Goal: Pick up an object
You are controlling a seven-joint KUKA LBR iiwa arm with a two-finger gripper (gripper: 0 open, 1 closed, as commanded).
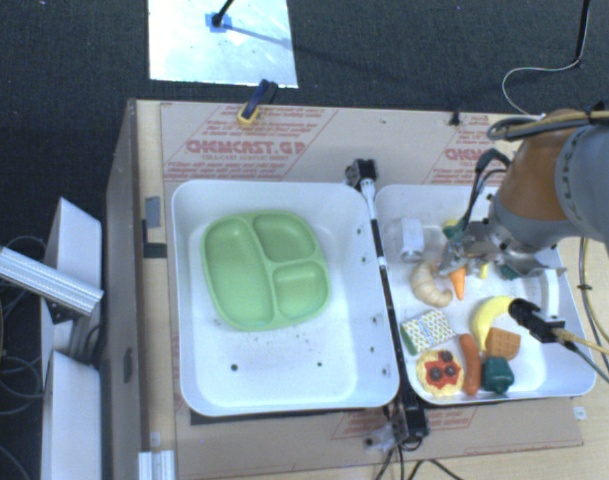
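Red "CHEMCAST GP" print (partly covered) on the bench sheet.

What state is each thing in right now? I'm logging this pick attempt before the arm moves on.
gripper: down in the right bin, fingers hard to read
croissant: lying beside the gripper, not lifted
small carrot: lying below the gripper
banana: resting in the bin
green divided tray: flat in the left bin
pizza slice: flat at the near edge
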